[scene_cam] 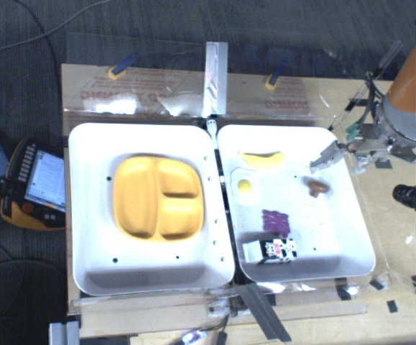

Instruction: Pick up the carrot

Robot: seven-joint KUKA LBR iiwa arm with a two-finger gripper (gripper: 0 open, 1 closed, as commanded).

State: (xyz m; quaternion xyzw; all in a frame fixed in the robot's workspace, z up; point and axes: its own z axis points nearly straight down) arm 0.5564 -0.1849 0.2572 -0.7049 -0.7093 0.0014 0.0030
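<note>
A small brown-orange piece (318, 187), the nearest thing to a carrot here, lies on the floor of the right bin (351, 214), near its right wall. My gripper (337, 162) hangs over the bin's upper right corner, just above and to the right of that piece and apart from it. It is open, with nothing between its fingers. One grey finger (325, 158) points down-left toward the piece.
The right bin also holds a banana (262, 158), a fried egg (244, 187), a purple item (276, 221) and a cow-patterned carton (271, 250). In the left bin (93, 214) sits a yellow divided plate (159, 196). A pendant (35, 185) lies off the bench at left.
</note>
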